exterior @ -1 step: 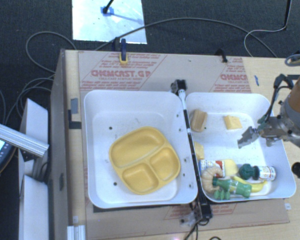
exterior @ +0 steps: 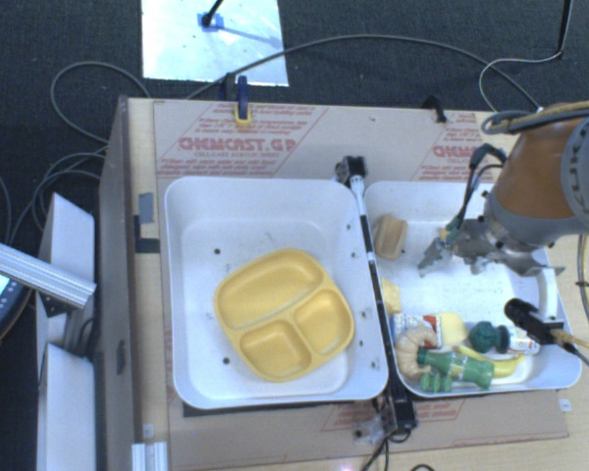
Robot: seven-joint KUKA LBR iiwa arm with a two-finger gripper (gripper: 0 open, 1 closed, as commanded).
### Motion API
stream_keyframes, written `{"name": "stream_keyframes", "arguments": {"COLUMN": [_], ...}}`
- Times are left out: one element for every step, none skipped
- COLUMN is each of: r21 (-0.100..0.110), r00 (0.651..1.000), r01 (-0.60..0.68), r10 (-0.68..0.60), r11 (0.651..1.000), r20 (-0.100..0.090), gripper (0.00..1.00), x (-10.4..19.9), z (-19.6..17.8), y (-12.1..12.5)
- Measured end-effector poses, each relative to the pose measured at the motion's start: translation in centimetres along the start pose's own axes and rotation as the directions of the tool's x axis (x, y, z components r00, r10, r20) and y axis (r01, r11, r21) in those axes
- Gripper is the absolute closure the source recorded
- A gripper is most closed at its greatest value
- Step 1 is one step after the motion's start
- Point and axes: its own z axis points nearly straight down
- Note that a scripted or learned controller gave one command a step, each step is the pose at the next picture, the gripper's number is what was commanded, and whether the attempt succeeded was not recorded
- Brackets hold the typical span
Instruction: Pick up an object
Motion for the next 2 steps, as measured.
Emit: {"name": "stream_keyframes", "arguments": {"r21": [-0.003,-0.008], "r00": [1.000,1.000], "r01": [0.001,-0.002], "r10": [-0.001,0.002], "r11": [1.000,1.000], "r20": [0.001,0.003], "gripper": [0.00,0.00], "x": [0.3,-4.9], "z": [5.4,1.1], "y": [6.4,10.7]}}
